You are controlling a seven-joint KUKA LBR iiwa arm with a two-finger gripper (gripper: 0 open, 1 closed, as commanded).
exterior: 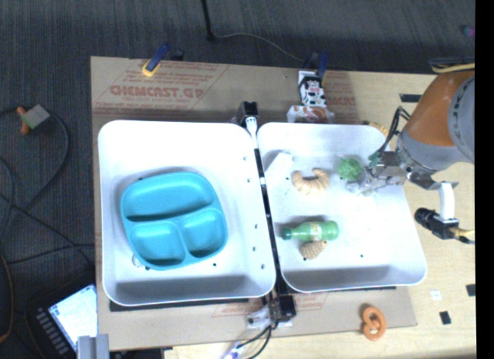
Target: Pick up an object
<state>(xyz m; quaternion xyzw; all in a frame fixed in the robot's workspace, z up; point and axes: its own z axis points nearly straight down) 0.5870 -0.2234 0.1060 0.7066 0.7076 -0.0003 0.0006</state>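
Small green round object (350, 168) lies just left of the fingers (369, 180); tan curled piece (310, 182) farther left; green bottle (310, 231) on its side below-left.

1. The table (193, 91) is a pale wooden board with red lettering printed near its far edge, standing on dark carpet.
2. Two shallow white bins sit side by side on it, touching along the middle: the left bin (116, 218) and the right bin (394, 261).
3. A blue-and-yellow clamp (156, 59) grips the far edge at the left; another blue clamp (320, 64) sits at the far edge near the middle.
4. A small orange ring-shaped object (373, 320) lies on the near edge, just in front of the right bin.
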